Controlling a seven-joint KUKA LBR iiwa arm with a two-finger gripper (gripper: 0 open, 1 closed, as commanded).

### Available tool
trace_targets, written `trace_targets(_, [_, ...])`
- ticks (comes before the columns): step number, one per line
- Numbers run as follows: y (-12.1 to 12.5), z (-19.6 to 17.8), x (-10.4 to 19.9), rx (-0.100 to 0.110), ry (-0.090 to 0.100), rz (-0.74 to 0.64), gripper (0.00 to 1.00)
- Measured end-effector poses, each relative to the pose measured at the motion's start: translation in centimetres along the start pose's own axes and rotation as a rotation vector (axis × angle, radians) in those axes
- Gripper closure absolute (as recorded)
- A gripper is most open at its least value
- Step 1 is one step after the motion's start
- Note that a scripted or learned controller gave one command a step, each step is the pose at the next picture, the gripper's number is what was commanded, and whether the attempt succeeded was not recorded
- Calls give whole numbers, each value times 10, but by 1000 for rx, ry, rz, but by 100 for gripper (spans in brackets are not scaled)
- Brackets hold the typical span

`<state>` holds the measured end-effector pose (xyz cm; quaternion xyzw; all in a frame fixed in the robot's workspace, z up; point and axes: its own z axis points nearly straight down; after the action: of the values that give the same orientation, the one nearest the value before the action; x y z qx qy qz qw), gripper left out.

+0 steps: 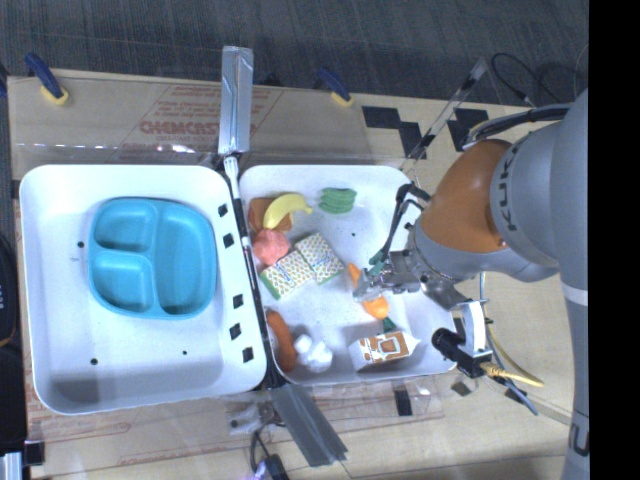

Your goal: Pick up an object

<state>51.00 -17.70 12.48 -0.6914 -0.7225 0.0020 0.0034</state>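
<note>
My claw is down inside the right bin, near its right half, and I cannot tell how it is set because my wrist and the orange band above it cover most of it from this angle. A small orange piece lies just beside the claw tip, on its near side; whether I touch it is unclear. Further toward the bin's front edge sits a small carton with a brown and white face. To the left of my claw lie two patterned boxes side by side, a pink item against them, and a yellow banana above those. A green object rests near the bin's far wall. The left bin holds a blue divided tray. Both bins sit on the surface.
</note>
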Motion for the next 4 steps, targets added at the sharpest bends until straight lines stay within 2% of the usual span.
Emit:
trace_targets(1, [-15,33,-16,-6,-1,-105,0])
trace_targets(2, [35,33,28,-6,-2,-188,0])
trace_targets(3, [10,32,-34,-5,-2,-383,0])
trace_targets(4, [53,31,-35,-8,-4,-457,0])
